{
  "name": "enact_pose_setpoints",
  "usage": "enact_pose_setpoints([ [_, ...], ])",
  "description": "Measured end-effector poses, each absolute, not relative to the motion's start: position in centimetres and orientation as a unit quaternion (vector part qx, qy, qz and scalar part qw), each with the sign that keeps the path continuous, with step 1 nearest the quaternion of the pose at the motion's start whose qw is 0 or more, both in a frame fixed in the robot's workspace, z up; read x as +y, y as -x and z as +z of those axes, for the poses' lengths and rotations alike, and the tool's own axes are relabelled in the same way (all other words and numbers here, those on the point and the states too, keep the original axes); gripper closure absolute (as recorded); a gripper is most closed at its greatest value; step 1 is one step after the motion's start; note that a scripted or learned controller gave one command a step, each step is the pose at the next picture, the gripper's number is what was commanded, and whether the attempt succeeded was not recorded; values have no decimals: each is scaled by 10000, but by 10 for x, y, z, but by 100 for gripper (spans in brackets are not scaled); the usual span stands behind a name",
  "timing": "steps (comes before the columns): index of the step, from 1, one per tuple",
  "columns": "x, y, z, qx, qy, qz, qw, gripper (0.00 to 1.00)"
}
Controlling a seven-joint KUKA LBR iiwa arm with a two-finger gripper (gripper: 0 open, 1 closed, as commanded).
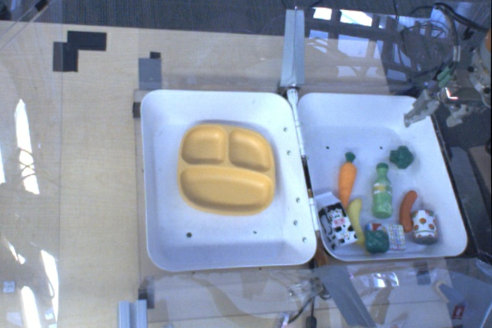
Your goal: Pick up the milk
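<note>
Though pincer grip unclear at bin's far rim; milk against near-left wall.

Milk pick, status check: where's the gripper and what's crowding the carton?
Gripper over right bin's far right corner, holding nothing. Milk carton untouched at near left corner. Yellow banana pressed against its right side; carrot just behind.

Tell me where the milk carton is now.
The milk carton lies in the right bin, in its front left corner, beside the banana and just below the carrot.
</note>
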State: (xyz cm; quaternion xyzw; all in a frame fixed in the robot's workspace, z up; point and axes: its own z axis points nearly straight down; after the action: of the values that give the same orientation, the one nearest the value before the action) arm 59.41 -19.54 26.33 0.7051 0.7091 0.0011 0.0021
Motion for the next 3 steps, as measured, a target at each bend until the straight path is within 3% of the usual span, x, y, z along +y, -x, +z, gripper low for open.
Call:
enact_pose_setpoints([
  [1,-205,-546,221,7991,-6012,11,28,0],
  [2,-172,-548,302,8188,-5740,17,45,0],
  [3,-70,-501,289,8135,-5815,15,21,0],
])
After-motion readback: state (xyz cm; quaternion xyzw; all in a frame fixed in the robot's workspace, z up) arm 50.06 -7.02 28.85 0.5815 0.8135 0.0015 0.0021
